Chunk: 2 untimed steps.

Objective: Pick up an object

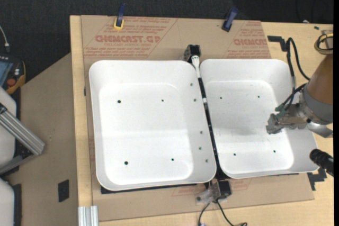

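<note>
My gripper hangs low over the right-hand part of the right white bin, close to its right wall. The grey arm with its orange band comes in from the right edge above it. The bin floor around the gripper is plain white with a few small dark dots. The left white bin lies beside it, across a black divider strip.
Both bins rest on a brown cardboard sheet held by blue clamps at the back. A black cable runs along the right bin's far right corner. Metal framing stands at the left.
</note>
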{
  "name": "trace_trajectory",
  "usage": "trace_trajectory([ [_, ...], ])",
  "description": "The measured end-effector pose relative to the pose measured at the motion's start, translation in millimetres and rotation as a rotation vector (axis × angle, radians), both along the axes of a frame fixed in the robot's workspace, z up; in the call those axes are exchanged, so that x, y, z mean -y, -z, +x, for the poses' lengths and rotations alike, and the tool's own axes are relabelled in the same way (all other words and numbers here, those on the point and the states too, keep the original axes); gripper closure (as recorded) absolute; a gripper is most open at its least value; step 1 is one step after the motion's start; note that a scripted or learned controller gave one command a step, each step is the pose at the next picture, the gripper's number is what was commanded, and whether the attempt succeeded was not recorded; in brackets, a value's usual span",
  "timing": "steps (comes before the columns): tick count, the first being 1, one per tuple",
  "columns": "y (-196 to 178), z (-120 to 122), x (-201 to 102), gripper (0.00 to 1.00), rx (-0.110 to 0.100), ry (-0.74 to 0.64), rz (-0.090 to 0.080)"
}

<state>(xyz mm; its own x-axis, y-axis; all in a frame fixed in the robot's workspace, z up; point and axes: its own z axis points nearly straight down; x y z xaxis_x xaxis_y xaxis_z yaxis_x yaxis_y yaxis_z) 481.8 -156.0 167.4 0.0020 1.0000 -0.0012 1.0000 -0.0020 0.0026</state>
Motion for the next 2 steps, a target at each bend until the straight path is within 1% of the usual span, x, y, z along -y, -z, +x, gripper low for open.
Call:
trace_trajectory([
  [1,-52,39,-84,1.00,0.005,-0.012,0.002],
  [2,-56,93,-172,1.00,0.004,-0.013,0.004],
])
